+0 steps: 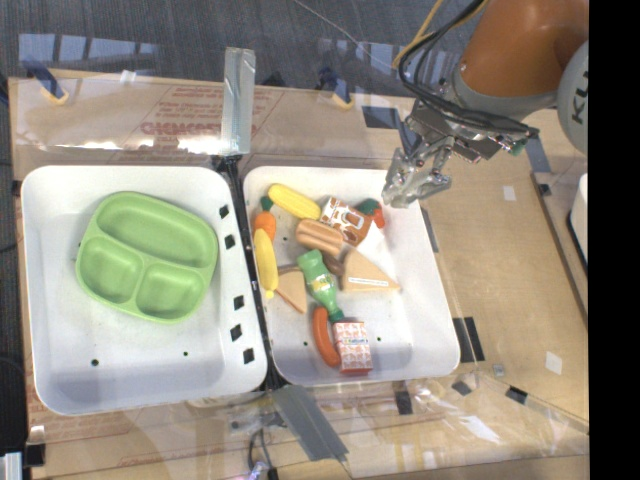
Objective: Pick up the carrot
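Two white bins side by side on the worktop [500, 268].

Left bin [60, 368]: one green divided plate [148, 256], three compartments, nothing in them.

Right bin [425, 318], places given relative to the green bottle [320, 278] near its middle:
- Carrot [265, 223]: up and left of the bottle, against the bin's left wall, orange body with a dark green top. Lying free, nothing touching it from above.
- One yellow banana [266, 264]: left of the bottle, along the left wall, just below the carrot.
- One corn cob [293, 202]: above the bottle, toward the far edge.
- One hot dog bun [320, 235]: directly above the bottle, touching or nearly so.
- One brown-and-white carton [345, 220]: up and right of the bottle.
- One small red piece with green top [375, 213]: further up and right, type unclear.
- One wedge, tan [365, 276]: right of the bottle.
- One red sausage [324, 336]: below the bottle.
- One red-and-white box [352, 348]: below and right, beside the sausage.
- One tan flat piece [290, 290]: left of the bottle, partly under it.

Gripper [408, 190]: well up and right of the bottle, over the bin's far right corner, well apart from the carrot. Jaws look pinched close together with nothing between them; can't tell for sure at this angle.
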Tool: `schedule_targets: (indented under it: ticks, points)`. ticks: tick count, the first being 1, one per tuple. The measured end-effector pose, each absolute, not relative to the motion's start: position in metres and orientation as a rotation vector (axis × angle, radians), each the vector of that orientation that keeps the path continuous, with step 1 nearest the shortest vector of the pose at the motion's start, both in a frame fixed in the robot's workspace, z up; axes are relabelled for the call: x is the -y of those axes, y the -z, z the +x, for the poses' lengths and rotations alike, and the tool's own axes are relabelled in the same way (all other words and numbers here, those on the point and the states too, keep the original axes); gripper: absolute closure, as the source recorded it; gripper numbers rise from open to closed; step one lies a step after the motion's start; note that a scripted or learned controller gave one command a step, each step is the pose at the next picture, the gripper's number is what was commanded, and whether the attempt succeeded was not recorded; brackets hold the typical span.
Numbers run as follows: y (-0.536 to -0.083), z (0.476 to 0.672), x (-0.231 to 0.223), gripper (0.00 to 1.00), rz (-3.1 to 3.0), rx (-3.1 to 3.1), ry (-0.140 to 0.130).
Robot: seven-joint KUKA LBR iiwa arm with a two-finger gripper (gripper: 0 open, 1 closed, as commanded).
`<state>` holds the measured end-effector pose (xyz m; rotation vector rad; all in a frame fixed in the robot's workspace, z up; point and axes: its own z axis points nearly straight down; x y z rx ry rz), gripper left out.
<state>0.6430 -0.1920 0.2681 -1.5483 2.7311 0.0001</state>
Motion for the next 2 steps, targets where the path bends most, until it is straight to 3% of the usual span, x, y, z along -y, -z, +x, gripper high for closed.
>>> schedule_targets:
  ticks: [1, 2]
  points:
    - [-0.454, 0.593, 0.210, 1.00, -1.584, -2.699, 0.021]
    - [-0.312, 0.566, 0.208, 1.00, -1.878, -2.522, -0.013]
